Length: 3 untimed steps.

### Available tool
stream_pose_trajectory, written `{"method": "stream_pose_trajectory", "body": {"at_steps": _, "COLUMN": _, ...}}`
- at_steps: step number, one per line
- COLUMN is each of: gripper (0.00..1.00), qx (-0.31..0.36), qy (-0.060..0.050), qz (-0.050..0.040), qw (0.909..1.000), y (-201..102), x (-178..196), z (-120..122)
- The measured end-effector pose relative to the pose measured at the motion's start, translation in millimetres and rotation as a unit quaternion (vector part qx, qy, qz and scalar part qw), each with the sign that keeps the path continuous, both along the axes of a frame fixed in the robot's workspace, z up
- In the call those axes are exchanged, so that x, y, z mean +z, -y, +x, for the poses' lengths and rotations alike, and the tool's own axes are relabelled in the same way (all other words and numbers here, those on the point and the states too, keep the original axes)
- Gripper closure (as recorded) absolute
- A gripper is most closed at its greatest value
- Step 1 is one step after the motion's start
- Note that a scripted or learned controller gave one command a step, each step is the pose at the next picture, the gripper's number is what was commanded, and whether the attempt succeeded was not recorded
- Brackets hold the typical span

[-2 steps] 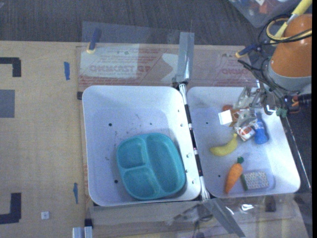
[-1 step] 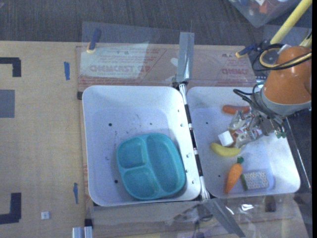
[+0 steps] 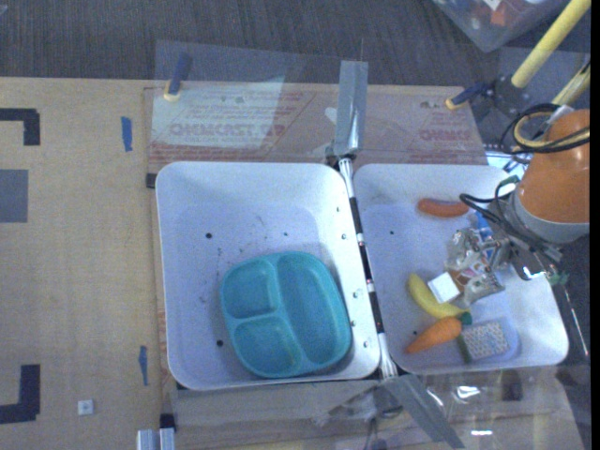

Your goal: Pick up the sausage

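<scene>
Overhead view of two white bins set side by side on a tan bench. The left bin [image 3: 187, 204] holds a teal three-compartment tray [image 3: 284, 313], lying toward its lower right. The right bin [image 3: 394, 190] holds the task's thing and several others.

The sausage [image 3: 443, 208], a short reddish-orange link, lies in the upper part of the right bin, near its back wall, with its long axis running almost left to right across the frame. It lies apart from the other items.

The arm enters at the right edge of the frame, its orange band [image 3: 558, 181] in the upper right of the bin area. The gripper [image 3: 478, 265] hangs below and to the right of the sausage, over the middle right of the bin; its metal parts blur into one another, so whether it is released or clenched cannot be told. Nothing can be made out in its grasp.

Below the gripper lie a banana [image 3: 424, 295], a small white block [image 3: 442, 287] touching the banana, a carrot [image 3: 434, 335] and a green-edged sponge [image 3: 486, 340].

Judgement: the coming move runs up-frame and slightly left, with the grip set across the sausage's short axis.
</scene>
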<state>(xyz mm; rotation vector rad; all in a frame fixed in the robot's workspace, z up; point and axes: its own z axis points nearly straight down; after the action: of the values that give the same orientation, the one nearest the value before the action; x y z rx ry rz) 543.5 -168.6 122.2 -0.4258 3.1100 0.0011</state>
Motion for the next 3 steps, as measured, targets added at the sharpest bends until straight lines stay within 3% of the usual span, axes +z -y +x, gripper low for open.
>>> {"method": "stream_pose_trajectory", "body": {"at_steps": 1, "gripper": 1.00, "qx": 0.129, "qy": 0.003, "qz": -0.0004, "qw": 0.9917, "y": -25.9, "x": 2.3, "z": 26.3}}
{"method": "stream_pose_trajectory", "body": {"at_steps": 2, "gripper": 1.00, "qx": 0.233, "qy": 0.000, "qz": -0.0001, "qw": 0.9725, "y": -35.6, "x": 10.4, "z": 7.5}}
{"method": "stream_pose_trajectory", "body": {"at_steps": 3, "gripper": 1.00, "qx": 0.251, "qy": 0.003, "qz": -0.0014, "qw": 0.9681, "y": -3.4, "x": -13.5, "z": -17.7}}
